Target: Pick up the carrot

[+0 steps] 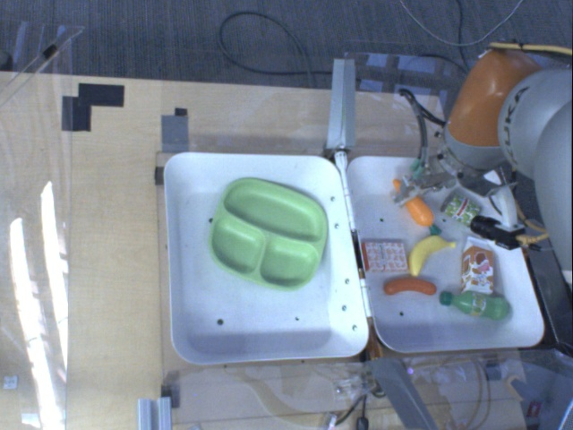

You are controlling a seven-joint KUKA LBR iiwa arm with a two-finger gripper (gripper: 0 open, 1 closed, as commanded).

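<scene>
Nearest the camera, a green bottle (475, 305) lies in the right bin (528, 334). Further back, the carrot (417, 210) sits just below the hand (423, 182); whether it is open I cannot tell. The approach seems underway; next comes lowering squarely over the carrot.

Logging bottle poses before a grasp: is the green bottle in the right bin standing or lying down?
Lying down. The green bottle rests on its side on the right bin floor, near the front wall.

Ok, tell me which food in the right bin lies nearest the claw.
The carrot: the small orange piece right under the claw, at the bin's far side. The banana and sausage lie farther off.
</scene>
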